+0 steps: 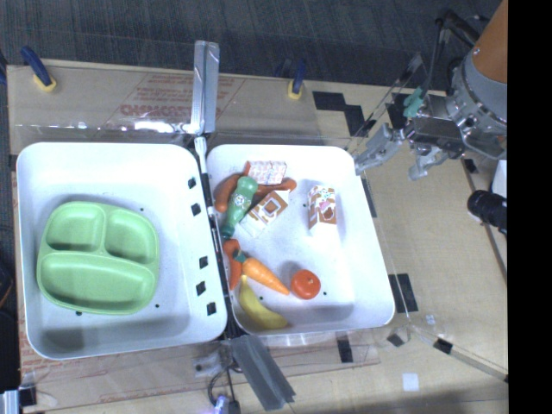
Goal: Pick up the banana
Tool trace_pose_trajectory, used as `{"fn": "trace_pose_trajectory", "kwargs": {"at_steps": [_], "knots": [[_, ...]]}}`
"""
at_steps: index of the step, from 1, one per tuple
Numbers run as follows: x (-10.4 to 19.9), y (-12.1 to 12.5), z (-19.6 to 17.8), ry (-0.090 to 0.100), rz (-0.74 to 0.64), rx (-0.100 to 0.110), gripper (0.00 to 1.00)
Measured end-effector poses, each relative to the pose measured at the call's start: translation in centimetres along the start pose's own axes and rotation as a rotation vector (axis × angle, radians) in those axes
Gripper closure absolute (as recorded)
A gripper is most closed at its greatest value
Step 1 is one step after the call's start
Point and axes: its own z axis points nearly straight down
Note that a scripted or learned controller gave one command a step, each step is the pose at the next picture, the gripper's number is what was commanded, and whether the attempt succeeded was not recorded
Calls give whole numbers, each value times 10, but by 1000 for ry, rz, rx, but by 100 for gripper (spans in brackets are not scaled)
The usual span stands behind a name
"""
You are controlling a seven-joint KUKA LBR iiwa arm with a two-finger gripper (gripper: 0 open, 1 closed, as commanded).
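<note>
The yellow banana lies in the right bin, against its front wall near the left corner. An orange carrot lies just behind the banana and touches it. My gripper hangs over the bench just outside the right bin's far right corner, well away from the banana. Its fingers stand apart with nothing between them.
Near the banana is a red tomato. Farther back in the right bin lie a green bottle, two small cartons, a pink box and an orange sausage. The left bin holds a green divided plate.
</note>
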Motion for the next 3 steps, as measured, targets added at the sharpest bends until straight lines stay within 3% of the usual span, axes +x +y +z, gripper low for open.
{"fn": "trace_pose_trajectory", "kwargs": {"at_steps": [1, 2, 3], "knots": [[-26, -22, 245, 2, -80, 6, 0], [8, -28, 352, 3, -81, 5, 0], [8, -28, 344, 3, -88, 9, 100]]}}
